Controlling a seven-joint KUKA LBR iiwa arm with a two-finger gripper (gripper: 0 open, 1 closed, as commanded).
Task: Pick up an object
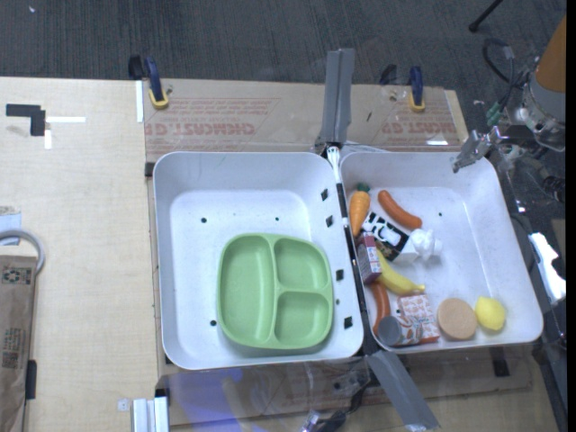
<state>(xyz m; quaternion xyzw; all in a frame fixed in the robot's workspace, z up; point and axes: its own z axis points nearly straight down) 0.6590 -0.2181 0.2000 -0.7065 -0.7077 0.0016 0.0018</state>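
The right bin (504, 232) holds several small items. An orange carrot (358, 211) and a red-orange sausage (400, 211) lie at its upper left. Below them sit a black-and-white carton (387, 234) and a white crumpled piece (423, 243). A yellow banana (396, 280) and a dark red can (369, 259) lie by the left wall. Along the front are a pink snack box (416, 318), a tan round disc (456, 319) and a yellow lemon (490, 313). My gripper (472, 150) hangs over the bin's upper right corner, above the rim and apart from every item.
The left bin (180, 241) contains a green divided plate (275, 291). A grey divider bar (337, 97) runs between the bins at the back. Blue clamps (155, 86) hold cardboard behind the bins. Cables and a stand crowd the right edge.
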